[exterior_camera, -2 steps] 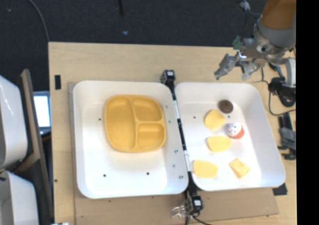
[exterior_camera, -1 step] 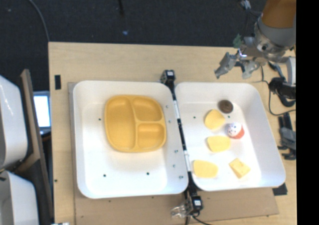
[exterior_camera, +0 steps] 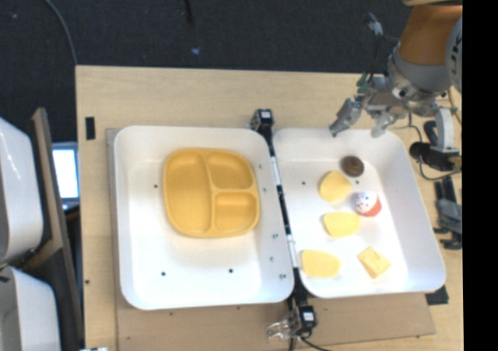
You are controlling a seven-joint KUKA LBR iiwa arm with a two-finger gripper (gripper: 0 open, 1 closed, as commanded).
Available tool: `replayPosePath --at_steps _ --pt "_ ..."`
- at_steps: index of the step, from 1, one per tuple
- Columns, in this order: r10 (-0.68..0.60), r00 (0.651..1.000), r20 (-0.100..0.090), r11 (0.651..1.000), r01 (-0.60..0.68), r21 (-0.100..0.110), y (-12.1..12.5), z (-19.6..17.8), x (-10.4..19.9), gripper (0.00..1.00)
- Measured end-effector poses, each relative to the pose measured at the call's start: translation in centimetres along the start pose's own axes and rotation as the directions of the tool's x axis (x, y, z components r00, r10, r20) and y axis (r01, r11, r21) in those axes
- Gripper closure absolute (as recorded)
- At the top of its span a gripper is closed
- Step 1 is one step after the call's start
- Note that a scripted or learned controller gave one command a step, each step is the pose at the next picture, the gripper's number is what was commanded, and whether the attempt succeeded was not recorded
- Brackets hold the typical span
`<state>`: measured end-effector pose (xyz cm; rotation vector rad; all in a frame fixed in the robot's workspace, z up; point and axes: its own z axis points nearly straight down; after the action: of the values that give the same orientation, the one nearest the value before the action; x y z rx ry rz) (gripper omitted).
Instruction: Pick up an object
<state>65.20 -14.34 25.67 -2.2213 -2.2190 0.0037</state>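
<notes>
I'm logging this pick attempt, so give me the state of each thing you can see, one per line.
Gripper: open, holding nothing, above the right bin's far edge.
Yellow tray: flat in the left bin, its compartments bare.
Brown disc: lying in the right bin, untouched.
Ball: resting in the right bin beside a yellow piece.
Yellow pieces: four, lying loose in the right bin, none lifted.
</notes>
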Motion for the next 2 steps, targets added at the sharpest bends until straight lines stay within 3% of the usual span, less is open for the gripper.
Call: replayPosePath --at_steps 2 --pt "0.000 1.000 0.000 1.000 0.000 0.001 0.6 9.9 -1.7 0.00"
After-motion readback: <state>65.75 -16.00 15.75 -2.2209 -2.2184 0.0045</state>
